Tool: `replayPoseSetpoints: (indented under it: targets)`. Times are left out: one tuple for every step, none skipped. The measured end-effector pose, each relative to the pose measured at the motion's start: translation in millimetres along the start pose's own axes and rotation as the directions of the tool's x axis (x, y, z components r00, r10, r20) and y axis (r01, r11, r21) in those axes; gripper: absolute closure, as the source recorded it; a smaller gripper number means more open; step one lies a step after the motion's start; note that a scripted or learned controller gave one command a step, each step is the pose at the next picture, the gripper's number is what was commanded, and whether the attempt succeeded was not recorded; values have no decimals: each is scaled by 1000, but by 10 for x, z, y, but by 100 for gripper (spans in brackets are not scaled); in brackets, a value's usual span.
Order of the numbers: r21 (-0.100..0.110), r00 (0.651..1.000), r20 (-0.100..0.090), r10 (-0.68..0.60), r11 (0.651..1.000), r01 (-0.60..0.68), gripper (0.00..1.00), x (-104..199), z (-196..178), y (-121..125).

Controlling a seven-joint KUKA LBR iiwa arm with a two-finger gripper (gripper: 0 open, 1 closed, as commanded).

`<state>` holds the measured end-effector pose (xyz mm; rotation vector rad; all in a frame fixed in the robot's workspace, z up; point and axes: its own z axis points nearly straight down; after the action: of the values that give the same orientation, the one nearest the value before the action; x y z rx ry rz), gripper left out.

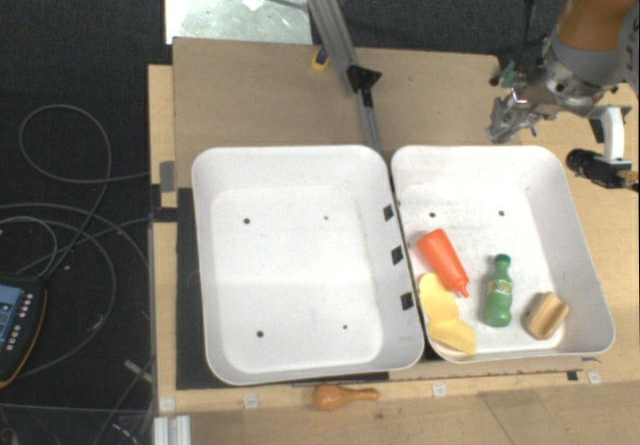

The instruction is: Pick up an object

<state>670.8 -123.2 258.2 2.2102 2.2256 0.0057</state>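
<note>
Near edge: a small orange-brown pear-shaped object (343, 395) lies on the bench (440, 83) just outside the left bin's near rim, outside both bins.
Left bin (290, 263): a shallow white tray with four small dark holes in its floor; it sits beside the right bin, their inner rims touching along black clips.
Right bin (500, 183): a white tray of like kind; its things crowd the near end, while the far half of its floor is bare.
Yellow object (443, 314): a soft, banana-like lump lying at the near left corner of the right bin, against the inner rim.
Orange object (443, 260): carrot-like, lying tilted, its narrow end touching or overlapping the yellow object's far end.
Green bottle (497, 291): lying flat to the right of the orange and yellow objects, cap pointing far, apart from both.
Tan block (546, 315): a short wooden-looking piece just right of the green bottle, near the right bin's near right corner.
End effector (512, 118): hangs above the far right rim of the right bin, well apart from all four things; I cannot tell how its grasping parts are set, and nothing is seen in it.
Arm (590, 23): grey with an orange band, entering from the far right.
Far side: a grey metal pole (335, 23) slants across the bench beyond the bins.
</note>
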Motion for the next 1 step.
replayPoseSetpoints:
  targets:
    - [6, 1000, -3, -3, 1000, 3, 100, 490, 124, -220]
